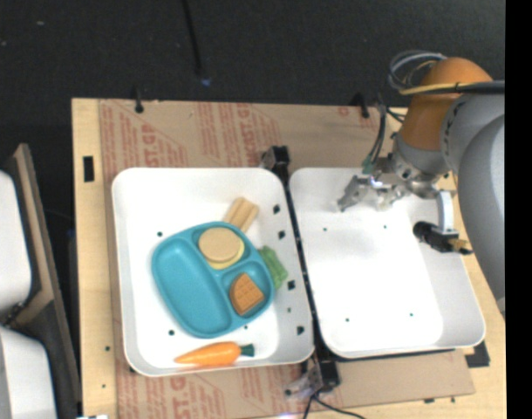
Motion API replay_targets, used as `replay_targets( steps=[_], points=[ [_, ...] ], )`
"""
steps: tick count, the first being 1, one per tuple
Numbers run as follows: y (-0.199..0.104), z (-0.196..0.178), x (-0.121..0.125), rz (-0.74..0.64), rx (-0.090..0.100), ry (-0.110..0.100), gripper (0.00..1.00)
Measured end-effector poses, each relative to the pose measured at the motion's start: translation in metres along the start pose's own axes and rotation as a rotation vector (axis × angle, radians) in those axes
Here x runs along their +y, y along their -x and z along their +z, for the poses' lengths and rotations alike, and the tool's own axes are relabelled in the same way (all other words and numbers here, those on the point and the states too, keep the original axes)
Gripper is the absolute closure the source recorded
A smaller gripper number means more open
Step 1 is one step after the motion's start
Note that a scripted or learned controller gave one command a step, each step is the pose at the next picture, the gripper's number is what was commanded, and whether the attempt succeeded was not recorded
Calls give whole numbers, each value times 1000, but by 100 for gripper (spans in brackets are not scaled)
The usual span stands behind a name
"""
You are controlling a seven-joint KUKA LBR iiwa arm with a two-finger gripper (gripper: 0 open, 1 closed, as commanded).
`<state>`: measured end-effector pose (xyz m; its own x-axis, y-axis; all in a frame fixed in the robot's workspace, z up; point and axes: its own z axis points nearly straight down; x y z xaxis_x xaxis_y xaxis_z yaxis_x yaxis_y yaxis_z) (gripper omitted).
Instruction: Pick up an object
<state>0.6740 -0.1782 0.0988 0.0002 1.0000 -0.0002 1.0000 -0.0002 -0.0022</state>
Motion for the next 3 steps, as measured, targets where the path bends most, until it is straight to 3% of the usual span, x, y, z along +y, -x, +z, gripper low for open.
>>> replay_targets(
  steps=[1,3],
  points=[
    [1,-14,1,0,-2,5,100],
    [7,-122,10,0,-1,9,100]
  ],
)
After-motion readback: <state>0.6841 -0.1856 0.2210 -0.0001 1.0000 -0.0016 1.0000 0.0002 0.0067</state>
